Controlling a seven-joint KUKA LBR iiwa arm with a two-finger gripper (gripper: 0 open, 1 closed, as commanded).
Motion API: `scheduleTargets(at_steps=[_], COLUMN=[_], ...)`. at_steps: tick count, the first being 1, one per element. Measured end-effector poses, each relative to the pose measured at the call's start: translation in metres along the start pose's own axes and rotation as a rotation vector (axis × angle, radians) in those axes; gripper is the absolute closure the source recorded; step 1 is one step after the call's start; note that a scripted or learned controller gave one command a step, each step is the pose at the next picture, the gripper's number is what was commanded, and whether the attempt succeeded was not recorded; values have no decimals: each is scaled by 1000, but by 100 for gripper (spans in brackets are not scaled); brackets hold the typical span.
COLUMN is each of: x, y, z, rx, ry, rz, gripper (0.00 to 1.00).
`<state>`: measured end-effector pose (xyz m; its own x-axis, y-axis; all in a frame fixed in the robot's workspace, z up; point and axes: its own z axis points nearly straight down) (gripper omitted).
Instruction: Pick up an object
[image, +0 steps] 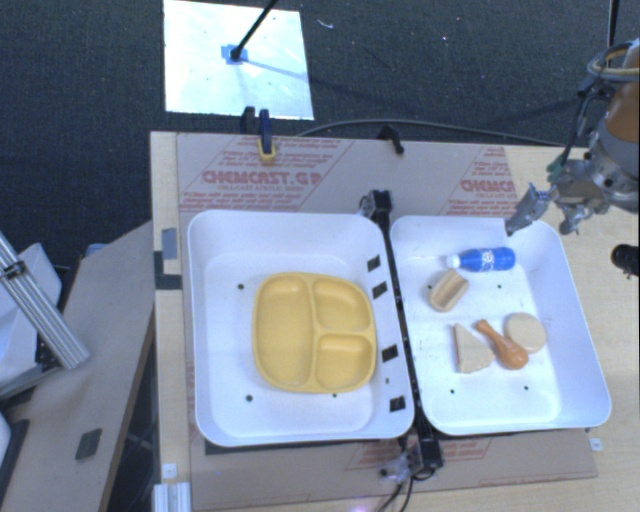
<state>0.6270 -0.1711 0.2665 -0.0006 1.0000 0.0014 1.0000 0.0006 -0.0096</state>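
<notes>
A slanted view from above shows a table (170, 200) carrying two shallow white bins side by side.

The left bin (215, 260) holds one thing — a yellow plate (313, 332) divided into three sections, lying flat near the bin's middle.

The right bin (575, 370) holds five small things. One bottle (482, 260), with a blue body and a white cap end, lies on its side near the bin's far edge. Just in front of it, toward the left, lies one tan bread roll (448, 290). Nearer the front sit three more things close together: one pale wedge (470, 350) shaped like a slice of cheese or bread, one orange drumstick-shaped piece (502, 346) just to its right and touching or almost touching it, and one round cream-coloured disc (526, 331) at the far right of the group, against the orange piece.

One robot arm (615, 130) reaches in from the right. Its gripper (548, 210) hangs over the far right corner of the right bin, above the rim, apart from every one of the five things. Two fingers can be made out, spread with a gap between them, and nothing sits in that gap.

Beyond the bins, one blue and yellow clamp (265, 135) grips the table's far edge, and one pale square sheet (238, 58) lies on the dark floor.
</notes>
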Motion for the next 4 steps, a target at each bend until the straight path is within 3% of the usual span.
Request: scheduleTargets(at_steps=[1, 4], x=[1, 1], y=[2, 11], z=[-8, 173], rx=[-11, -12], ry=[-2, -2], rz=[-3, -1], gripper=[0, 0])
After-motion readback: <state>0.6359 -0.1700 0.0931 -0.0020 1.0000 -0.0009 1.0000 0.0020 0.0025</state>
